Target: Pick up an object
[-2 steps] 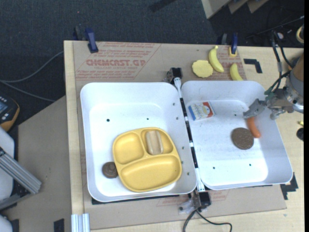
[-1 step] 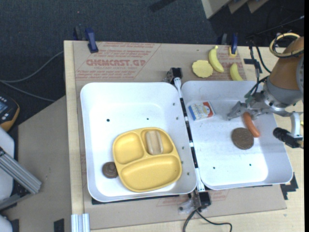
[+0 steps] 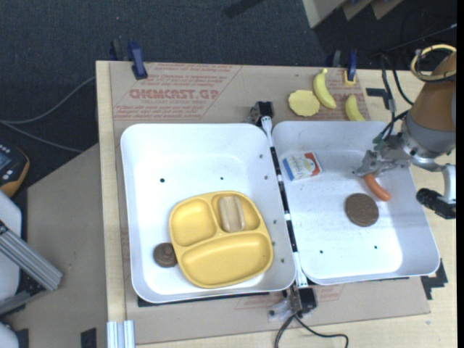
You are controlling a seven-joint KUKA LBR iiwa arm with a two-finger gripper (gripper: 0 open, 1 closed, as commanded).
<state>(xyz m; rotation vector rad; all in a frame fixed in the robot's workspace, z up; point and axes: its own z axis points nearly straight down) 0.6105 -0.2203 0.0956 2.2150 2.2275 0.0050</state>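
The gripper [image 3: 371,167] is hovering in the right bin [image 3: 319,263], its fingers spreading open just above the orange sausage [image 3: 377,188], gripping nothing. The sausage is lying just beside a brown cookie [image 3: 361,210]. A small carton [image 3: 301,166] is sitting well apart from the sausage, nearer the left bin [image 3: 145,194], which is holding a yellow divided plate [image 3: 217,241]

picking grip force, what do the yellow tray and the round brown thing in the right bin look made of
Yellow tray: likely moulded plastic, smooth with a soft sheen and rounded compartments. Brown disc: matte, slightly textured, probably a plastic or rubber toy cookie; the look leaves it open.
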